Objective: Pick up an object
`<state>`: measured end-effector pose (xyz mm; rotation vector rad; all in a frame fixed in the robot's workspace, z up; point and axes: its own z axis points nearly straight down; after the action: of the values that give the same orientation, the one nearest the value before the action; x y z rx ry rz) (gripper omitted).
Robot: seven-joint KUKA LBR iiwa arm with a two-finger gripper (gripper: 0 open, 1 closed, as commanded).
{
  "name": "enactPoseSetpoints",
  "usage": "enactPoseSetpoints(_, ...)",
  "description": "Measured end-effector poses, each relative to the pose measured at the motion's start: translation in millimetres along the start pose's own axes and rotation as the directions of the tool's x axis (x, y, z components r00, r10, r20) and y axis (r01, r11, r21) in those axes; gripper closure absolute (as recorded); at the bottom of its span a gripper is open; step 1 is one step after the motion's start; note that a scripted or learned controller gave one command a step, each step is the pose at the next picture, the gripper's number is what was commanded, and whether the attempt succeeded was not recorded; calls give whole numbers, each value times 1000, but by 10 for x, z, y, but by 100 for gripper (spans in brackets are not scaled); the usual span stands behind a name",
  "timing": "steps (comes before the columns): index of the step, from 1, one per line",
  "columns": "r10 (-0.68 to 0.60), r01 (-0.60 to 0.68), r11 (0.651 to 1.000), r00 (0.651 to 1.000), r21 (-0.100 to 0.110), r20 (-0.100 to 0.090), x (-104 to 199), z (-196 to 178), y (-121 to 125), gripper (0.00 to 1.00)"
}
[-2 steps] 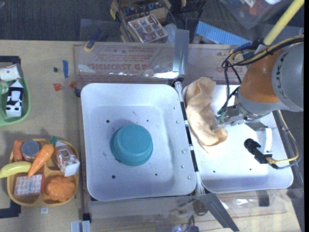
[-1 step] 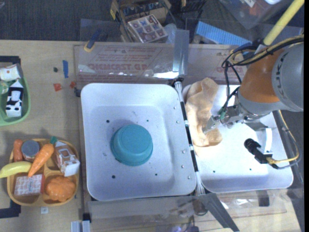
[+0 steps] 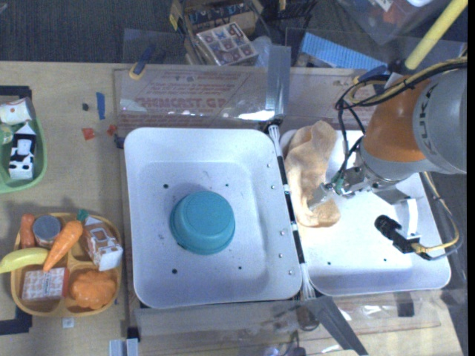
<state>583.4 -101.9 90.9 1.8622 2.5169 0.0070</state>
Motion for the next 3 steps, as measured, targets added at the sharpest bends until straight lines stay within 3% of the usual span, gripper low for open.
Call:
enactPoseSetpoints(1, 1, -1, 1000, 1000, -4, 0, 0, -105, 11, 100)
enactPoseSetpoints(2, -142, 142, 990, 990, 7, -5, 326, -945, -292, 100)
enactPoseSetpoints(3, -139, 139, 990, 990, 4, -3, 309, -1046, -287, 100)
